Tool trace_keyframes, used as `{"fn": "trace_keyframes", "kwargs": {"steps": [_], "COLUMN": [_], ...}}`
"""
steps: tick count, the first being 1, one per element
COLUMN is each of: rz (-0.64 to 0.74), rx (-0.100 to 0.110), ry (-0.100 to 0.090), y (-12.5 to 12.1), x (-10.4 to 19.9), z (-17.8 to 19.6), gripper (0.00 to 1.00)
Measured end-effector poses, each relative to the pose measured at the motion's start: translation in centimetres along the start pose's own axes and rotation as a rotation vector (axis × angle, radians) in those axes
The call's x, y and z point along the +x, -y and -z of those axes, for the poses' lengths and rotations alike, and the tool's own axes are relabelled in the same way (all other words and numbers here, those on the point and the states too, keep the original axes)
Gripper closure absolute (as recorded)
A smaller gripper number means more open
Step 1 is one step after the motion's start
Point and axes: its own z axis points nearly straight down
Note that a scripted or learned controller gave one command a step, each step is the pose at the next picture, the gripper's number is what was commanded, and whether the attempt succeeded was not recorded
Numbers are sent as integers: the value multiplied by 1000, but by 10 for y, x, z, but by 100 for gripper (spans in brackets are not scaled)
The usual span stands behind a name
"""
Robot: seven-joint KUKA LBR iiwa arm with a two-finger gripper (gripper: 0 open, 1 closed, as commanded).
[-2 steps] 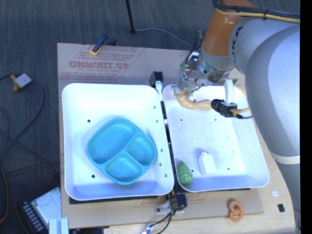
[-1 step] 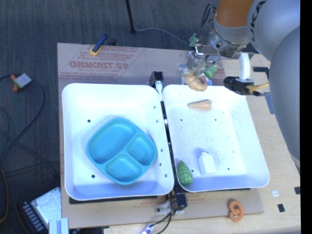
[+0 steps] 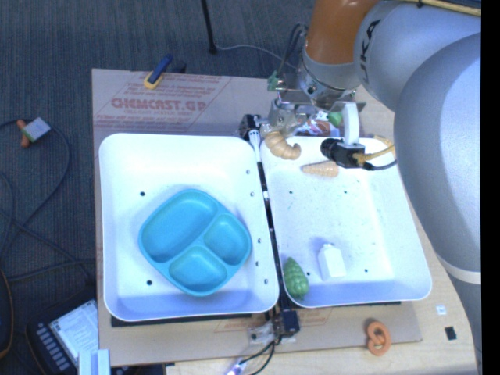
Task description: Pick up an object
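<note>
My gripper (image 3: 295,125) hangs over the far left corner of the right bin (image 3: 391,233), under the orange-banded wrist. A tan, curled croissant-shaped piece (image 3: 282,145) lies just below it, close to the gripper; whether they touch is unclear. A second tan, elongated piece (image 3: 320,169) rests a little to the right of it. Nearer the front of that bin sit a small white block (image 3: 331,260) and a green knobbly object (image 3: 295,278) against the front left corner. The wrist hides part of the bin's far edge.
The left bin (image 3: 125,170) holds a blue divided plate (image 3: 195,241). An orange ring-shaped piece (image 3: 378,337) lies on the board in front of the right bin. A blue and yellow tool (image 3: 158,70) sits on the board's far left.
</note>
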Motion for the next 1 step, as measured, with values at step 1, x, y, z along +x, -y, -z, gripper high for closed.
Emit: {"fn": "trace_keyframes", "kwargs": {"steps": [1], "rz": [1], "rx": [1], "ry": [-1], "y": [6], "x": [81], "z": [-65], "gripper": [100]}}
